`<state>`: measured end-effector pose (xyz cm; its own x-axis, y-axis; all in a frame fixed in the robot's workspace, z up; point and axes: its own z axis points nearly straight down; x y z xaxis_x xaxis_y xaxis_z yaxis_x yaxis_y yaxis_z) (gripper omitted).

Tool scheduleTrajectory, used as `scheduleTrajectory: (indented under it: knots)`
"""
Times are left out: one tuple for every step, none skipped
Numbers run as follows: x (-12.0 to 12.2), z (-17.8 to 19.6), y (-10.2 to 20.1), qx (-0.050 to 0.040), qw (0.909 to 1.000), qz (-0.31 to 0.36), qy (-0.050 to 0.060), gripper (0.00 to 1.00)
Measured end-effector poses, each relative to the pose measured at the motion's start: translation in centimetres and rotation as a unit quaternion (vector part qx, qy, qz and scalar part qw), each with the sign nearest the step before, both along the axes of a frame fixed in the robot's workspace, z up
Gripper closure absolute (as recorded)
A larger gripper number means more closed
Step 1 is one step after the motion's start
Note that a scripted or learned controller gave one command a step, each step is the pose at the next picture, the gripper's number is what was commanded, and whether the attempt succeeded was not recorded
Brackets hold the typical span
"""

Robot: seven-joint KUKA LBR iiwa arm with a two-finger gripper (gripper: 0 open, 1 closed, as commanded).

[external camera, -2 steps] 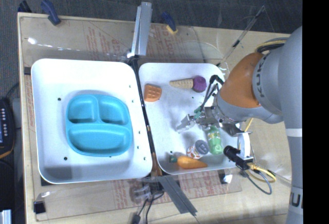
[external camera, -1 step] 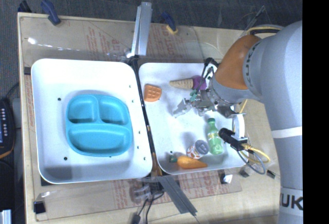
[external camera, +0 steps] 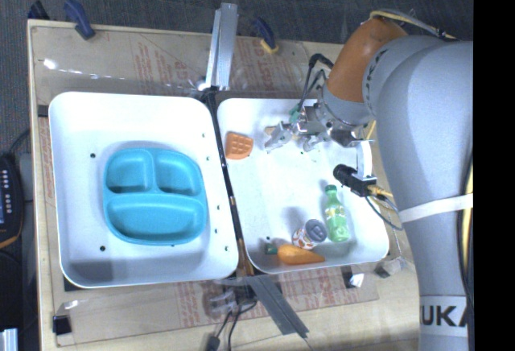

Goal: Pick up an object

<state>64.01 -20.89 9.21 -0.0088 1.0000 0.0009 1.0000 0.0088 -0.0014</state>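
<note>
The right bin (external camera: 265,188) holds a small orange waffle-like piece (external camera: 238,145) by its left wall. A green bottle (external camera: 335,215), a small round can (external camera: 310,234) and an orange carrot (external camera: 296,255) lie near its front right corner. My gripper (external camera: 278,134) hangs low over the back of the right bin. It is a short way right of the orange piece and apart from it. I see nothing held in it.
The left bin (external camera: 72,140) contains a blue divided plate (external camera: 154,196). A metal bar (external camera: 221,43) rises at the back, and a dark divider (external camera: 225,180) separates the bins. The grey arm (external camera: 418,140) covers the right bin's right side. Blue clamps (external camera: 79,18) grip the bench's far edge.
</note>
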Motion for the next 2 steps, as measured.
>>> scheduleTrajectory:
  knots:
    - [-10.7,0.0,-0.1,0.0,1.0,-0.001,0.001,0.0]
    - [-2.6,0.0,0.0,-0.0001,1.0,0.0,0.0,0.0]
